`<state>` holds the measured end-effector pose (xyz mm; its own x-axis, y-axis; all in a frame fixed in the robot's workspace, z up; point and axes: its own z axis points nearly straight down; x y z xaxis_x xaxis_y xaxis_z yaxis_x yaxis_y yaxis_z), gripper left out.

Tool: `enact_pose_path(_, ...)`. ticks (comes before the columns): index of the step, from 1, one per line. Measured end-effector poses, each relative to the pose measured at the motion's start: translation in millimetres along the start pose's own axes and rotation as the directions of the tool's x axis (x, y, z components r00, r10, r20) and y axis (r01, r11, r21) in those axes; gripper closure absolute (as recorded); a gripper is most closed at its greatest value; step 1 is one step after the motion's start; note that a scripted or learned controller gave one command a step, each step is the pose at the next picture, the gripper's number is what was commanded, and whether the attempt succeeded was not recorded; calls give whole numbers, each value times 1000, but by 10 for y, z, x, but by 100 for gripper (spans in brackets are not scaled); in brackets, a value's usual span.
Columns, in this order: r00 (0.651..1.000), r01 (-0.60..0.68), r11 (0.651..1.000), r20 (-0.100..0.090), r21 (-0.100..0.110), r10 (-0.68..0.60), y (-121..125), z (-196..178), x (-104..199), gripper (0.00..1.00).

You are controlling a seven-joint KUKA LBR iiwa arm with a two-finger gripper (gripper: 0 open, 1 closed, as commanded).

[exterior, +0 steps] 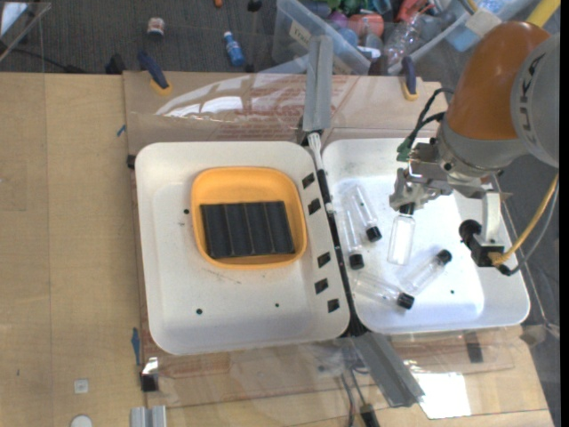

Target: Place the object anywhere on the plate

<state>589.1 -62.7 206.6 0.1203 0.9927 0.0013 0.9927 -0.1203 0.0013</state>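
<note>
An orange plate (250, 179) lies in the left bin (178, 310), and a black ridged block (247, 228) rests on it. Several clear vials with black caps lie in the right bin (498, 305); among them are one (364, 212) near the divider, one (401, 238) in the middle and one (427, 269) further right. My gripper (414, 194) hangs over the right bin, just above the top end of the middle vial. Whether it touches that vial is hidden by the wrist.
A metal divider (322, 221) with black tabs separates the two bins. Another vial (384, 292) lies near the right bin's front. A black cable and fitting (480, 243) hang beside the arm. A tub of toys (373, 7) stands behind the bench.
</note>
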Motion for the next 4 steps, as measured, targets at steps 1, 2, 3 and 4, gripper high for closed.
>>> enact_pose_path(1,993,116,993,2,-2,-116,274,-91,150,100)
enact_pose_path(2,980,201,980,3,-3,-201,585,-337,321,100)
enact_pose_path(3,934,358,934,3,-4,-358,711,-353,652,100)
enact_pose_path(4,841,540,841,4,-4,-540,714,-610,652,100)
